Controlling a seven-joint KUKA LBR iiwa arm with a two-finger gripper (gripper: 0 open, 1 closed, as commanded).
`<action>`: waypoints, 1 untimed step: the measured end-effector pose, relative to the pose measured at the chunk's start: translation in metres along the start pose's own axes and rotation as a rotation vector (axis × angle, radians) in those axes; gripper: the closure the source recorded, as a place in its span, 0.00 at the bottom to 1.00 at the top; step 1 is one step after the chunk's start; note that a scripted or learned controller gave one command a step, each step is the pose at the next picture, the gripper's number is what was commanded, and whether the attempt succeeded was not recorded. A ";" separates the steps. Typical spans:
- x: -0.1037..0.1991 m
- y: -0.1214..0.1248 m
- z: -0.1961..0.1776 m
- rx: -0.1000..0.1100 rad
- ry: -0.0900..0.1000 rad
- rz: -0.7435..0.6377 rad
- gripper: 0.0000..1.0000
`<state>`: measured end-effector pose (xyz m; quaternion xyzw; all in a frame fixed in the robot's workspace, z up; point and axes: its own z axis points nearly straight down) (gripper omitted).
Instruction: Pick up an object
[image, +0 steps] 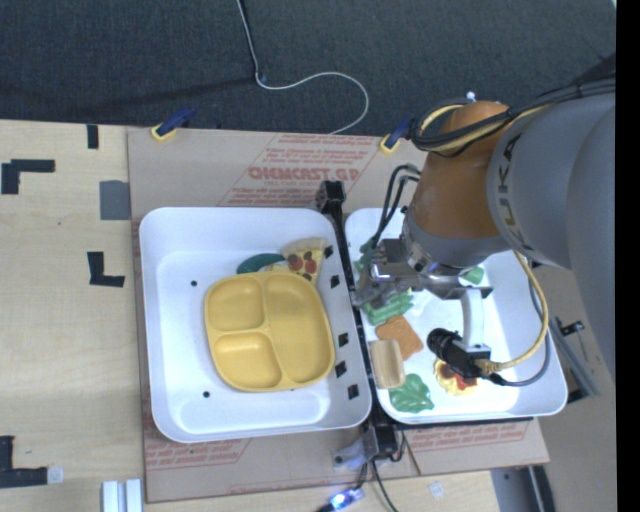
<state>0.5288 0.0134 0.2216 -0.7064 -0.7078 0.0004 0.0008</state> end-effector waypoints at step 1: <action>-0.009 -0.001 -0.013 -0.001 0.000 0.000 1.00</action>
